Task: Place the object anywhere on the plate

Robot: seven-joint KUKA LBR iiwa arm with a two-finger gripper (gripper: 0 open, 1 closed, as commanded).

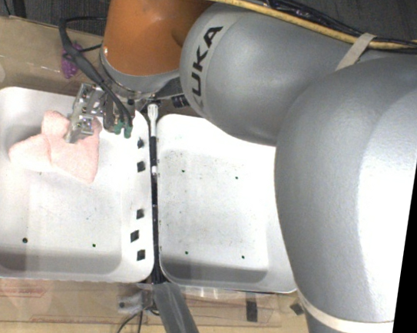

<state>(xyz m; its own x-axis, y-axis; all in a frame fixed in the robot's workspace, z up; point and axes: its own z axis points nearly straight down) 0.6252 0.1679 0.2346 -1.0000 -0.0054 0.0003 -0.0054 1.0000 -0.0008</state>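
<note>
A pale pink, roughly heart-shaped flat thing (59, 151), which may be the plate, lies in the upper left part of the left white bin (48, 254). My gripper (81, 129) hangs from the orange-banded wrist (140, 27) and sits right over the pink thing's upper edge, touching or nearly touching it. The metal gripper body hides whatever lies directly under it. I cannot make out a separate object in the gripper.
The right white bin (219, 202) lies beside the left one, with a black-marked divider (146, 191) between them. The big grey arm (336, 142) covers the right bin's right side. A purple piece (69, 67) and cables lie behind the left bin.
</note>
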